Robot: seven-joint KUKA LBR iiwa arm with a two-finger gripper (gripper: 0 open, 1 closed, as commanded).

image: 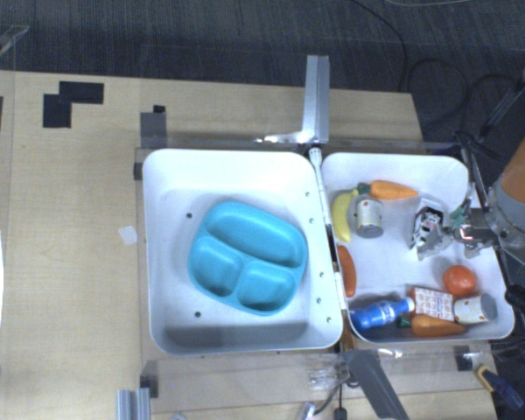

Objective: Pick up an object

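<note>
A: Where are the fingers (430, 234)?
B: Low in the right bin (394, 166), spread a little apart with nothing between them.
A: Nearest pick?
B: The orange ball (459, 279), just below and right of them. It looks light and smooth, so it may roll; close across its middle.
A: Otherwise?
B: The metal can (367, 218), to their left, looks stiff but slick; grip its sides
</note>
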